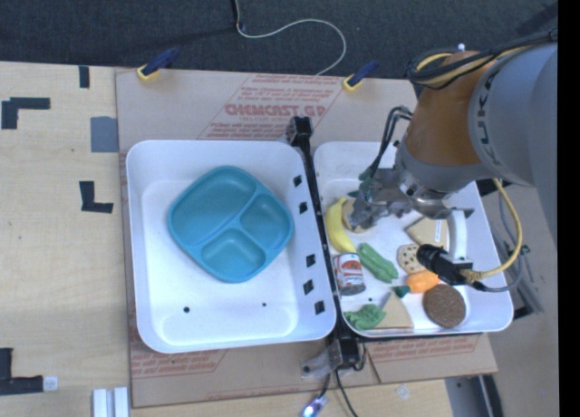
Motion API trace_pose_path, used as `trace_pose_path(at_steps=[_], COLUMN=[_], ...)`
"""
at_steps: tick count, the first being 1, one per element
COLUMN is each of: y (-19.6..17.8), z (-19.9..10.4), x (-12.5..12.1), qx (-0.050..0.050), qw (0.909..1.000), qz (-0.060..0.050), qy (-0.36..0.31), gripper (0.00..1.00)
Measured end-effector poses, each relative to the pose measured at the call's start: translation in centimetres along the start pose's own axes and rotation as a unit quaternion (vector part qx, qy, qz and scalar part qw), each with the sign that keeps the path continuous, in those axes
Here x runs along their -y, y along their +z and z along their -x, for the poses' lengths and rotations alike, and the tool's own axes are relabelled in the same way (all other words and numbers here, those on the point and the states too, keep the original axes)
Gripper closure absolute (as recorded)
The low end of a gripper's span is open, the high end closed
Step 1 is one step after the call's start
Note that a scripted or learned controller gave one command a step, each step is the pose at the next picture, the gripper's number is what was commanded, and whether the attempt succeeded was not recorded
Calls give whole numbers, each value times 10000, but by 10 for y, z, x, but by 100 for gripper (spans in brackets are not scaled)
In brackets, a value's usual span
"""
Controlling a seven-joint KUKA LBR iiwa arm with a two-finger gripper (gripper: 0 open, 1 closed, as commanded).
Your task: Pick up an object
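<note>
Looking down at a slant on a light wooden bench (54, 270), you find a brown cardboard sheet (263, 107) with faded red print lying on top, held at its far edge by two clips with yellow and blue parts (156, 64). Beyond the bench lies dark carpet, and a thin pale cable (290, 30) loops across it. Black tape marks dot the bench at the left.

Two shallow white bins sit side by side on the cardboard. The left bin (145, 315) holds a blue divided plate (231, 222), lying flat near its middle. The right bin (494, 315) holds a clutter of small toy foods: a yellow banana (339, 227) by its left wall, a green pod (377, 262) just beside it, a small can (350, 274) with a red label below the banana, a green leafy piece (366, 317) near the front edge, an orange piece (420, 283), a brown round disc (445, 305) at the front right, and a pale slice with dark holes (410, 256).

A grey arm with an orange band (444, 125) reaches in from the right over the right bin. Its gripper (362, 211) hangs low just beside the banana's upper end. Whether the jaws are apart or together cannot be told, and nothing can be seen held.
</note>
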State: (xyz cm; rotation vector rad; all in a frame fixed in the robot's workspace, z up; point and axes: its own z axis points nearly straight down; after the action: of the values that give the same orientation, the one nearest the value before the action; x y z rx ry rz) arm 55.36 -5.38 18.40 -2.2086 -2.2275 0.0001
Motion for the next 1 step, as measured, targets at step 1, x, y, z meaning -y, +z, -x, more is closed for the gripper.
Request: trace_pose_path(at_steps=[1], y=[-15], z=[-75], x=[24], qx=[3], qw=[10000], qz=[1], qy=[-1], gripper=[100])
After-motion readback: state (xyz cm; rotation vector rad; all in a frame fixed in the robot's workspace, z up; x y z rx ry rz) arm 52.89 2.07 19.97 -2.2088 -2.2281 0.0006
